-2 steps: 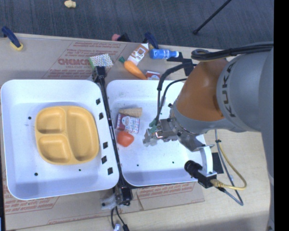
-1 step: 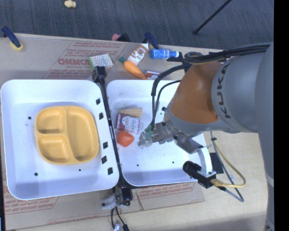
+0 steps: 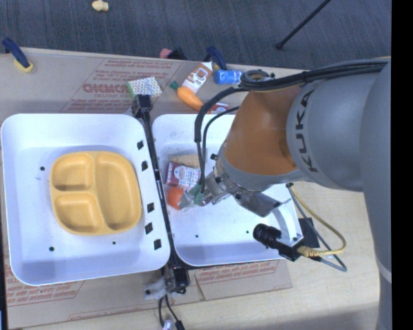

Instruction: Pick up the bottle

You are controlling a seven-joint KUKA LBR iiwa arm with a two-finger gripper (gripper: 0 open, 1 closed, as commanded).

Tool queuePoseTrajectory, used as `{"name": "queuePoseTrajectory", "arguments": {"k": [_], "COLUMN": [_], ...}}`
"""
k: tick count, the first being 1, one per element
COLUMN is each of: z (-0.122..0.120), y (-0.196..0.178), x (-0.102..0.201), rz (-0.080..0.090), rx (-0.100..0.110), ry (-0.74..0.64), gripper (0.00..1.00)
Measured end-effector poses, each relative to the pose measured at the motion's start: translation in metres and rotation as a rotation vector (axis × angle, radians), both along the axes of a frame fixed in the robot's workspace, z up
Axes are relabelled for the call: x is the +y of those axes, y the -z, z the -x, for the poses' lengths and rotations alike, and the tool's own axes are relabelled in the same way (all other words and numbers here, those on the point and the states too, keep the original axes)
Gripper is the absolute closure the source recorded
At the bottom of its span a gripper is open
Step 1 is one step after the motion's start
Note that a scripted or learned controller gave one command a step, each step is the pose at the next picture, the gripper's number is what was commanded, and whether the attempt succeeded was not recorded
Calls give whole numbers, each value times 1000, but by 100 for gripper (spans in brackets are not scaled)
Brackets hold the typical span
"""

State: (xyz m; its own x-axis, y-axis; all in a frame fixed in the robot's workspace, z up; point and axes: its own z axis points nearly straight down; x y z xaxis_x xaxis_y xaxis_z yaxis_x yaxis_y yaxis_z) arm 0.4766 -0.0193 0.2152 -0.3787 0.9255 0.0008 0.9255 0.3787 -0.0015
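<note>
Bottle [image 3: 195,78] lies on its side on the counter [image 3: 330,267] behind the right bin [image 3: 220,249], probably light, slick plastic; I'd grab mid-body. Gripper [image 3: 205,196] is down among bin clutter, fingers hidden, can't tell.

White bins [image 3: 27,253], yellow sectioned tray [image 3: 95,191], grey arm [image 3: 344,129] with orange band [image 3: 261,139], red-printed brown cardboard [image 3: 89,81] on tan desk [image 3: 330,294], blue clamps [image 3: 17,55], white-orange bottle [image 3: 195,80] with blue cap
</note>
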Motion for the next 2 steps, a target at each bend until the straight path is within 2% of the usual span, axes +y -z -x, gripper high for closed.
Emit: {"name": "queuePoseTrajectory", "arguments": {"k": [1,2], "z": [1,0], "y": [24,-75], "x": [87,44], "rz": [-1,1], "rx": [4,0], "ry": [-154,278], "gripper": [100,100]}}
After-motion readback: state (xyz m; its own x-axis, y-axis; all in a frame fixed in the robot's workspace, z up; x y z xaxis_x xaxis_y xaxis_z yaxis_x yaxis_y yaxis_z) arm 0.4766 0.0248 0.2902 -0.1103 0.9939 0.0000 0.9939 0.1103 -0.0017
